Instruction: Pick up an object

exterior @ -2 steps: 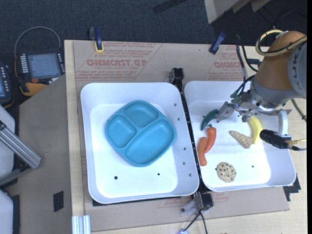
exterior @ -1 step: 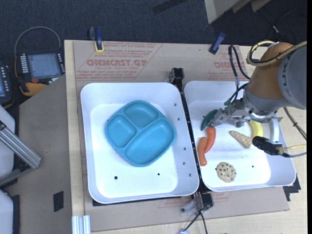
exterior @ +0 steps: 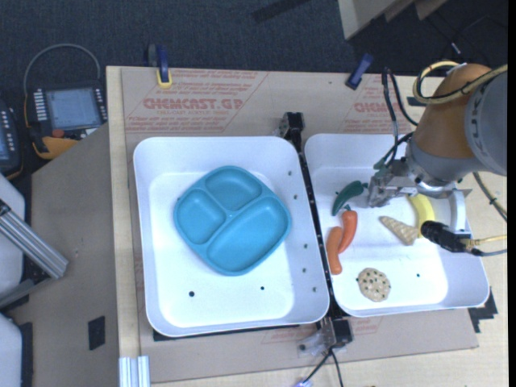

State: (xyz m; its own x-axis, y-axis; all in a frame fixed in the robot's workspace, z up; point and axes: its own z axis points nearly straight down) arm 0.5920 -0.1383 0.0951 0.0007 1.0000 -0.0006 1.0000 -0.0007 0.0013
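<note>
The right bin (exterior: pixel 451 285) holds several small items. An orange carrot-like piece (exterior: pixel 340 240) lies by its left wall, with a dark green piece (exterior: pixel 349 191) just above it. A yellow banana (exterior: pixel 422 209), a tan wedge (exterior: pixel 401 230) and a speckled round cookie (exterior: pixel 373 284) lie further right and nearer the front. My gripper (exterior: pixel 387 190) hangs low over the upper middle of this bin, between the green piece and the banana. Nothing visibly sits in it.
The left bin (exterior: pixel 161 297) holds a blue divided plate (exterior: pixel 233 218). A black divider (exterior: pixel 310 216) runs between the bins. The grey and orange arm (exterior: pixel 455 127) and its cables cover the right bin's upper right corner.
</note>
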